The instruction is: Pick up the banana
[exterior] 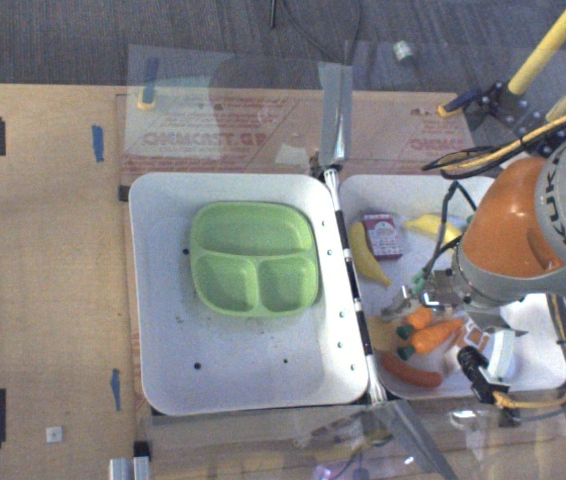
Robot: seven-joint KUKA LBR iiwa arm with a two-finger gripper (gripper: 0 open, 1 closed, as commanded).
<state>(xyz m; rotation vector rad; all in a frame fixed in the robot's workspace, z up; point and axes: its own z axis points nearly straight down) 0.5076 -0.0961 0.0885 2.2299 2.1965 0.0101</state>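
Note:
The banana lies lengthwise along the left wall of the right bin, just left of a small maroon box. My gripper hangs low over the middle of that bin, a little below and to the right of the banana's lower tip and apart from it. Nothing shows in the gripper's grasp. The arm's orange band hides part of the bin behind it.
Two orange carrots and a red sausage-like piece lie just below the gripper. A yellow item sits near the box. The left bin holds a green divided plate.

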